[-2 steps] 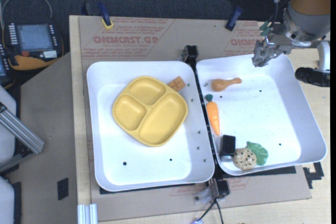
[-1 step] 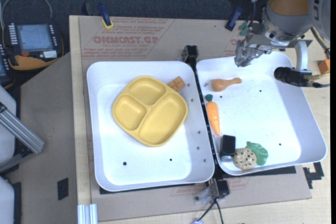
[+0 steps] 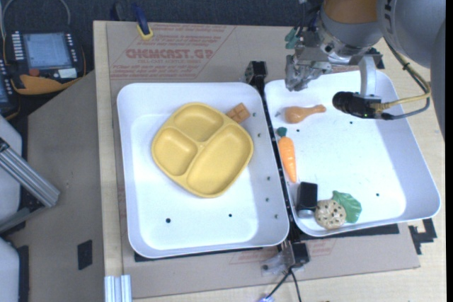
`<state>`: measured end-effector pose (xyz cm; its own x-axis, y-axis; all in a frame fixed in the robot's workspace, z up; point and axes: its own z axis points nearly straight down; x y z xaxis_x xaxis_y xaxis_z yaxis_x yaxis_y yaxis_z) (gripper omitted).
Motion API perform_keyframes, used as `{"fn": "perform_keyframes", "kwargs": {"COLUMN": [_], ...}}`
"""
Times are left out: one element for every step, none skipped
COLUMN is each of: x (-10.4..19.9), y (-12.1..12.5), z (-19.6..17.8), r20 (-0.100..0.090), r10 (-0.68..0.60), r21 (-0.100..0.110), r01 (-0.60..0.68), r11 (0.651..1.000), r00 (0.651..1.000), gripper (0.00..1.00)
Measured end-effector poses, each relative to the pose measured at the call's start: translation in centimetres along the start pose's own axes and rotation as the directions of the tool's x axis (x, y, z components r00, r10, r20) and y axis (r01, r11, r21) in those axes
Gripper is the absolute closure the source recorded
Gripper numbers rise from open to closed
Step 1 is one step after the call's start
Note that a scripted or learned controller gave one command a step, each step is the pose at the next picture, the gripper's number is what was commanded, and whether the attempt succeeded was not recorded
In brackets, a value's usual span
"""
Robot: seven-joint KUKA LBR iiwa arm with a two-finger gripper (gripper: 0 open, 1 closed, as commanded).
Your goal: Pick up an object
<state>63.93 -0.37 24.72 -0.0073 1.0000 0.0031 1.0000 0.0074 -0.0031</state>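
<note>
Two bins [image 3: 141, 223]; gripper [image 3: 301, 78] hangs over the right bin's far-left corner, jaws unreadable, holding nothing seen; approach step, next descend onto the drumstick [image 3: 304, 112]

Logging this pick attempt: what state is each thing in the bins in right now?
Gripper: above right bin's far edge, holding nothing visible.
Yellow plate: upright in left bin.
Brown block: touching plate's far rim.
Drumstick: lying flat.
Carrot: lying by the divider.
Cookie: against the green leaf.
</note>
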Motion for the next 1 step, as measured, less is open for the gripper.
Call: {"fn": "perform_keyframes", "kwargs": {"x": [4.97], "y": [-0.66], "z": [-0.23], "r20": [0.001], "r10": [0.001], "r21": [0.000], "r01": [-0.001], "r11": [1.000], "r00": [1.000], "gripper": [1.00]}}
